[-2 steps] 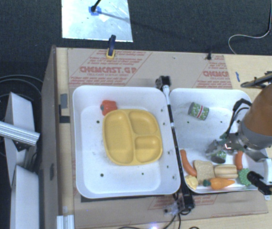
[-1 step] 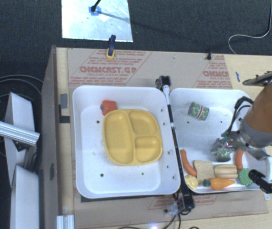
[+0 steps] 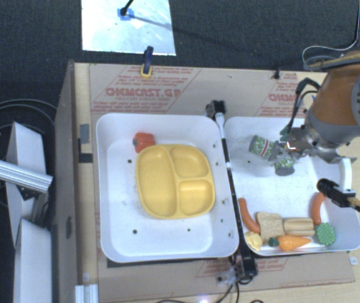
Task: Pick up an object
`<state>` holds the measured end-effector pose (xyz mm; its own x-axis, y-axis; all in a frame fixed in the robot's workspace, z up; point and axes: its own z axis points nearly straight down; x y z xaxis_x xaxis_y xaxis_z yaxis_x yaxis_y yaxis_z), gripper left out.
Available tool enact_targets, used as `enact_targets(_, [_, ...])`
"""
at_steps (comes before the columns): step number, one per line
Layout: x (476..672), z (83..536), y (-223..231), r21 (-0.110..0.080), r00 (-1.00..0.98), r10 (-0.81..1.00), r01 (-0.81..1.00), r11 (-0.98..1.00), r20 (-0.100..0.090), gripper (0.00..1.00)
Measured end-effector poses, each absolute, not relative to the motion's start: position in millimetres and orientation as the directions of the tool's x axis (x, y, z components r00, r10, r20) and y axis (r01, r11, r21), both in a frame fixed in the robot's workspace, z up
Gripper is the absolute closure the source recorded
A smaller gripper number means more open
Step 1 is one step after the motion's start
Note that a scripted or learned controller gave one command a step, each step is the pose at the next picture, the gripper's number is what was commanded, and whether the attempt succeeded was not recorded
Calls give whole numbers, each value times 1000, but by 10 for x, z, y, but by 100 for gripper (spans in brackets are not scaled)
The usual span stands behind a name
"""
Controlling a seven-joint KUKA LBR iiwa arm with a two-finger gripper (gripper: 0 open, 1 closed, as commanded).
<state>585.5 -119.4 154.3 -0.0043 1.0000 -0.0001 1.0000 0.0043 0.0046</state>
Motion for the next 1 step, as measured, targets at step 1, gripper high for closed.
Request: enact_targets(1, [6697, 2152, -477, 5, -6, 1000, 1000, 6, 1, 100])
